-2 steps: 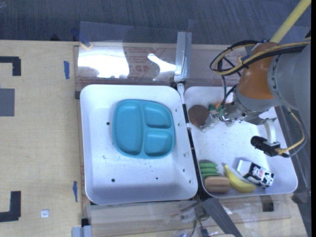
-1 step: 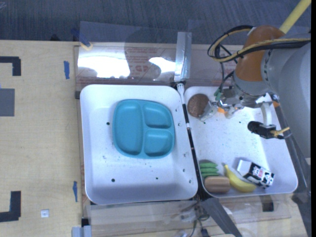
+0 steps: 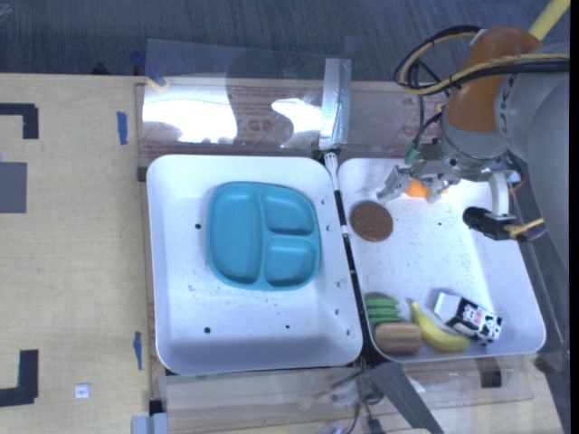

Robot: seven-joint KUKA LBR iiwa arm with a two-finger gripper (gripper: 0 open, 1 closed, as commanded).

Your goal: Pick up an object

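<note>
My gripper (image 3: 412, 188) hangs over the far left corner of the right bin (image 3: 507, 274). Its two fingers (image 3: 392, 188) stand apart, open. A small orange object (image 3: 416, 188) shows in the gap between them, low in the bin; neither finger visibly touches it. A brown round disc (image 3: 371, 221) lies just in front and left of the gripper. Along the near edge of this bin lie a green item (image 3: 382, 308), a brown oval piece (image 3: 397, 336), a yellow banana (image 3: 436, 331) and a white-and-black carton (image 3: 470, 316).
A teal divided plate (image 3: 264, 235) rests in the left bin (image 3: 172, 269). The ridge (image 3: 342, 233) between the bins runs just left of the brown disc. The arm's wrist and cables (image 3: 479, 107) hang over the right bin's far edge.
</note>
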